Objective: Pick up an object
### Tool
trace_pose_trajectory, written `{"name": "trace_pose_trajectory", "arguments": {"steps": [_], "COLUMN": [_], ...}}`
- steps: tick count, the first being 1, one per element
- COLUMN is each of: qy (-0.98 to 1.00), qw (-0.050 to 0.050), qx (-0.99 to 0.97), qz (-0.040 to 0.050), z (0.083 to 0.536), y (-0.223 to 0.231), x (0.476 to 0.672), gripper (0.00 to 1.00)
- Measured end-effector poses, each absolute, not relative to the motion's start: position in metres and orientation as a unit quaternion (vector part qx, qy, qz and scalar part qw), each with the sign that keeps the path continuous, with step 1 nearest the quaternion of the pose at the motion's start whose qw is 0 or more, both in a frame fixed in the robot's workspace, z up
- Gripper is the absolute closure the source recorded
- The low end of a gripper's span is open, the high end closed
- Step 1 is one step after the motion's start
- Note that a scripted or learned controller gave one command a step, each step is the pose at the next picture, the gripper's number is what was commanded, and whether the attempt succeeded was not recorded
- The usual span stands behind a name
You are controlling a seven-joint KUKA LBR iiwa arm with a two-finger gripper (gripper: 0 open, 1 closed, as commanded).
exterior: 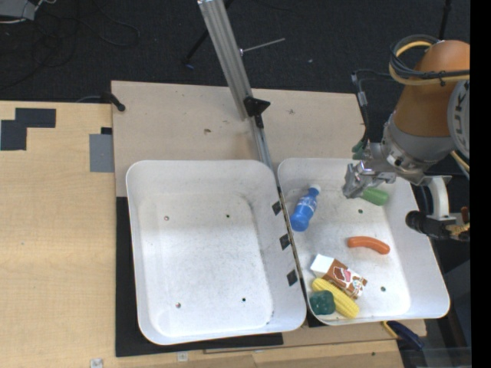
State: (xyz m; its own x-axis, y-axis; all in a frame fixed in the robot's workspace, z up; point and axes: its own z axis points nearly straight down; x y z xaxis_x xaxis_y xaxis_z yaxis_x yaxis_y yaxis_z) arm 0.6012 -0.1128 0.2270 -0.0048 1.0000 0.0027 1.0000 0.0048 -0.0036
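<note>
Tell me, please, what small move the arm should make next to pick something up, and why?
Probably a short descent onto the green object. The gripper hangs in the right bin right beside that piece, nearer to it than to the blue bottle or the orange sausage, and nothing shows between its fingers.

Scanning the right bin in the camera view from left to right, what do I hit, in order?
Blue bottle → white and brown carton → orange sausage. The gripper and green object overlap that stretch, so I left them out.

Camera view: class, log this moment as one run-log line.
tool: above right bin, beside green object | blue bottle: lying by divider | orange sausage: mid-bin | nothing seen lifted
</note>
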Motion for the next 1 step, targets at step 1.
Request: {"name": "trace_pose_trajectory", "arguments": {"steps": [1], "qy": [-0.709], "qw": [0.001], "qx": [-0.705], "qz": [-0.0004], "z": [0.2346], "y": [-0.0627], "x": [0.6120], "gripper": [1.00]}}
